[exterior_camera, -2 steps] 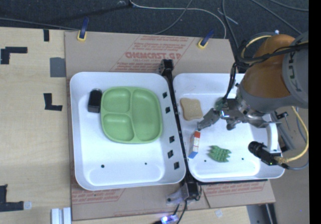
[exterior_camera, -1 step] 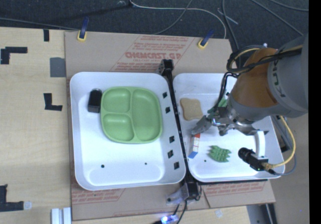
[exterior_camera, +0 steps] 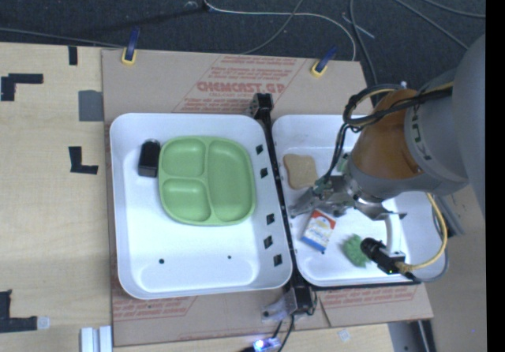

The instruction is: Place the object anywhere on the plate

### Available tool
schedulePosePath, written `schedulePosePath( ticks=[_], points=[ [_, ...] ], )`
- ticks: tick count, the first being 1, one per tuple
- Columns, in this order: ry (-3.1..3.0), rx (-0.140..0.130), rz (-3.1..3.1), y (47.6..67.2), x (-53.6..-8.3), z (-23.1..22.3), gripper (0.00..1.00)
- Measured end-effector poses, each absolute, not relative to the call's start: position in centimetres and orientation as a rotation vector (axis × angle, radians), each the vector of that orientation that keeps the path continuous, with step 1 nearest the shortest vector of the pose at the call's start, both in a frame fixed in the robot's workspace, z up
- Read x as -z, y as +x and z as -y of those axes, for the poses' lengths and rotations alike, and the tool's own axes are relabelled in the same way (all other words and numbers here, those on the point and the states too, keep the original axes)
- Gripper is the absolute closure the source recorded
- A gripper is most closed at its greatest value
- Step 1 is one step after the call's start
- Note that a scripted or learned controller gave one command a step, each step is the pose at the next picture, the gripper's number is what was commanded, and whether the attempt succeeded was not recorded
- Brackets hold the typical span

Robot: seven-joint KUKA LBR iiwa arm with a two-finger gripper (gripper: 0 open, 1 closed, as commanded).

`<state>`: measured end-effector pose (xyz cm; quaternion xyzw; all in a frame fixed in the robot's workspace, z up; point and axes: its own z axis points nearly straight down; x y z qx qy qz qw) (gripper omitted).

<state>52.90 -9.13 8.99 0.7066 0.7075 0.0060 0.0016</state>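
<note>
Tool (exterior_camera: 316, 202): over right bin's (exterior_camera: 410, 125) left edge, above packet (exterior_camera: 318, 230); opening, you cannot tell. Centre on packet before closing; plate (exterior_camera: 207, 180) awaits, left bin (exterior_camera: 134, 185).

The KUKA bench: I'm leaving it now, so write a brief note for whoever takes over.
Gripper: low in the right white bin, above its left part; finger state unreadable, nothing seen held.
Green three-compartment plate: in the left white bin, nothing on it; small black block beside its left edge.
Right bin: tan flat piece, red-white-blue packet, green leafy toy.
Done: nothing placed.
Left: grasp an object, set it on the plate.
</note>
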Motion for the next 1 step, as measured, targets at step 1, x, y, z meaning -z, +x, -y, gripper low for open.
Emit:
schedulePosePath(
  ticks=[1],
  points=[
    [2.217, -0.003, -2.221, 52.53, -9.60, 9.35, 1.00]
  ],
)
